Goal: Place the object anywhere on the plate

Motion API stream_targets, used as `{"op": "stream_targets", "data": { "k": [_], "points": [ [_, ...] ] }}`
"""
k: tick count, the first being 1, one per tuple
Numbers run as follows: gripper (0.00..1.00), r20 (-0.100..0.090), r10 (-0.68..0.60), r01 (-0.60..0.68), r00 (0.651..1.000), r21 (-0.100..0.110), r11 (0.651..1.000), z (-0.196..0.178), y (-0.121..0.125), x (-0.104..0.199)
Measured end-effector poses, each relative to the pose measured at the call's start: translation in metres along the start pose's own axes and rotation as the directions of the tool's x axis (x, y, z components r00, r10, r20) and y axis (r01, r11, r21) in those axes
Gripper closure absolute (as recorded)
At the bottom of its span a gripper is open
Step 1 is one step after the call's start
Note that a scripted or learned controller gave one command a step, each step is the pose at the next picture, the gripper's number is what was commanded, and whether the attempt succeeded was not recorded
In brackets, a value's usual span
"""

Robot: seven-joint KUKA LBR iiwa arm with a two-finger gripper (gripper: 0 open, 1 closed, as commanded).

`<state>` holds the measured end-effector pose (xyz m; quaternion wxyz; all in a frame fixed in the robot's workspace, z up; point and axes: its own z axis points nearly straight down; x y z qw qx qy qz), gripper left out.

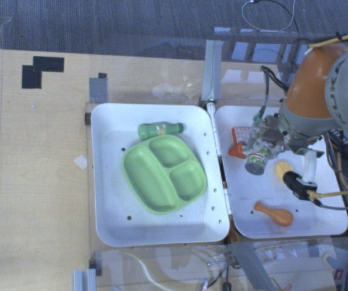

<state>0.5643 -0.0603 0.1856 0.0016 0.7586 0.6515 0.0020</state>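
A pale wooden bench (40, 162) is carrying 2 shallow white bins side by side: the left bin (107, 223) and the right bin (325, 226), their inner edges touching. 3 black patches (40, 70) are sitting near its far left corner.

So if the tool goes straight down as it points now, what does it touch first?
Probably the small can lying just under the tool in the right bin, with the red packet close beside it. Depth is hard to judge from this slanted view.
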Motion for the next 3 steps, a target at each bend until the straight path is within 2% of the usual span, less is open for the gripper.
{"op": "stream_targets", "data": {
  "k": [1,2,3],
  "points": [
    [1.0,0.0,-0.009,0.009,1.0,0.003,1.0,0.001,-0.062,0.064],
    [1.0,0.0,0.038,-0.038,0.999,0.003,0.999,0.001,-0.053,0.132],
    [0.0,0.0,0.038,-0.038,0.999,0.003,0.999,0.001,-0.053,0.132]
  ]
}}
